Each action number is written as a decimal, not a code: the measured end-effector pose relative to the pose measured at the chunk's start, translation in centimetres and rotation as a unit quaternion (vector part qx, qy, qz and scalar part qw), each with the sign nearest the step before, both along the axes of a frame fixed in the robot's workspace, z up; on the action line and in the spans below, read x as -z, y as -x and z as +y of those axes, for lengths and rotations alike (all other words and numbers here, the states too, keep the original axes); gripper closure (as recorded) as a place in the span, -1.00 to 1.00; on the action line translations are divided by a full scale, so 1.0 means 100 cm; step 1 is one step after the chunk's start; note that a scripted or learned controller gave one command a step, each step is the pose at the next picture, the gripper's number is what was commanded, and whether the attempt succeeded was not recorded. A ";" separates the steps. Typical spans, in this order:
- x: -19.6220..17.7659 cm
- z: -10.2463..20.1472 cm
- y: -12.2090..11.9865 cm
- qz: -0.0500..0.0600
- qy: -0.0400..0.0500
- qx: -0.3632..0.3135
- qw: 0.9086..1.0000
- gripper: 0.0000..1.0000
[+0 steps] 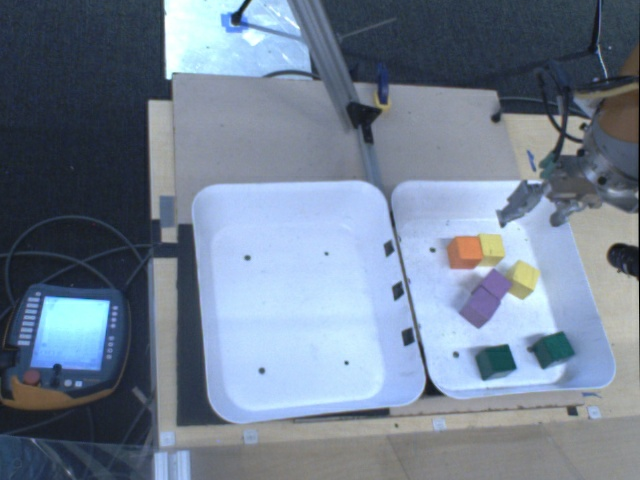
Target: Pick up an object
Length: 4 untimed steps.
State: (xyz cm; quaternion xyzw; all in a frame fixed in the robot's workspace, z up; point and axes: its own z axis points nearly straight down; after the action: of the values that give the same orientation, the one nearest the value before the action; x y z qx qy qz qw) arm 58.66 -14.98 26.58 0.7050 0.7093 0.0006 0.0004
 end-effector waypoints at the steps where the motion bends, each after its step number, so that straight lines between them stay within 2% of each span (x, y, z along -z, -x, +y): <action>1: 0.000 0.000 0.000 0.000 0.000 0.000 1.000 -1.00; 4: 0.126 -0.004 -0.001 0.002 0.000 0.002 1.000 -1.00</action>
State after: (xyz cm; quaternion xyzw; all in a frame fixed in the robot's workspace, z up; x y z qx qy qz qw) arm 58.73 -15.33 14.00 0.7061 0.7081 -0.0006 -0.0006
